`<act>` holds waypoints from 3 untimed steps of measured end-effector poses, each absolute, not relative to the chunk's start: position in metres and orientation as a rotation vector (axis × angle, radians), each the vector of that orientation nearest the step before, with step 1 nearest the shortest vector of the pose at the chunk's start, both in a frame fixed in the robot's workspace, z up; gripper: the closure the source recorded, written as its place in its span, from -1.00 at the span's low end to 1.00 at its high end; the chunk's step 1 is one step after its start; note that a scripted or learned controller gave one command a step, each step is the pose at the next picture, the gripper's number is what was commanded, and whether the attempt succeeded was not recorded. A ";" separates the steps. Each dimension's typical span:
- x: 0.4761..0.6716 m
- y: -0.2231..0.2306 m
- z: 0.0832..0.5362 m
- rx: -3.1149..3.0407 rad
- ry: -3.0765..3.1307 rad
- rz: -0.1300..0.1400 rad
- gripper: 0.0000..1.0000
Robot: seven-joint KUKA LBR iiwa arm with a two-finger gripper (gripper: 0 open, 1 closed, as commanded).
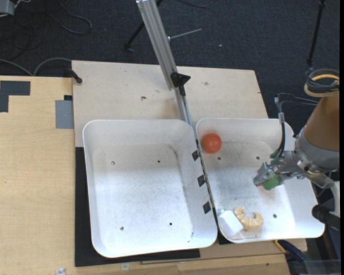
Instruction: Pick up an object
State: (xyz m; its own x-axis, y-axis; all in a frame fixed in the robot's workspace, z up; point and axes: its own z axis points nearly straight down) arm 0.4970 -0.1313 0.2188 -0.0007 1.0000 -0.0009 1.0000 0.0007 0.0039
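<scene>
My gripper [265,179] hangs over the right side of the right bin [286,132], reaching in from the right. A small green object [270,183] sits between its grey fingertips, and the fingers are shut on it. An orange ball [211,142] lies at the bin's back left, near the divider. In the front of the same bin lie a tan lumpy object [250,220] and, touching its left side, a white block [230,223].
The left bin [103,132] stands beside the right one, its floor speckled with dark marks. A slanted metal rail [160,42] runs from the back down to the seam between the bins. Cables lie on the dark floor behind the bench.
</scene>
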 end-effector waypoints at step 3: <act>0.516 -0.031 0.239 2.219 2.229 0.000 1.00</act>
